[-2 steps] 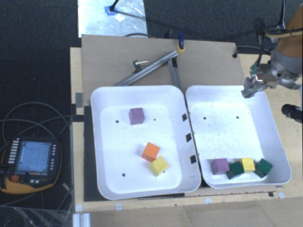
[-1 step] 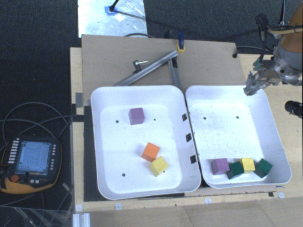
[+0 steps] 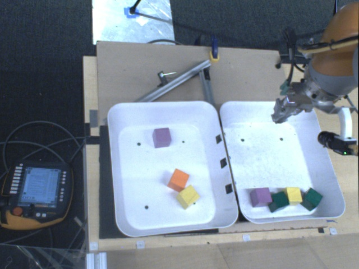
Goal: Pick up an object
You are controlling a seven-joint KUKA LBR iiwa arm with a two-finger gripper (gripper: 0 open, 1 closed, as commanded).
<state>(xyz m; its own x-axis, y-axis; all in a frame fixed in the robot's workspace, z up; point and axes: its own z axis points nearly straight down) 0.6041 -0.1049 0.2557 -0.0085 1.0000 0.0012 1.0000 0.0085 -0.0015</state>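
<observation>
The gripper (image 3: 282, 112) hangs over the far edge of the right bin (image 3: 280, 161), touching no block; whether its fingers are apart or together cannot be told. Along that bin's near edge lie a purple block (image 3: 260, 196), a green block (image 3: 277, 200), a yellow block (image 3: 294, 194) and another green one (image 3: 312, 198). The left bin (image 3: 129, 167) holds a purple cube (image 3: 161, 137), an orange cube (image 3: 178, 179) and a yellow cube (image 3: 188, 196).

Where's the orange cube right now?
The orange cube lies in the left bin, toward its near side, touching the yellow cube just in front of it.
</observation>
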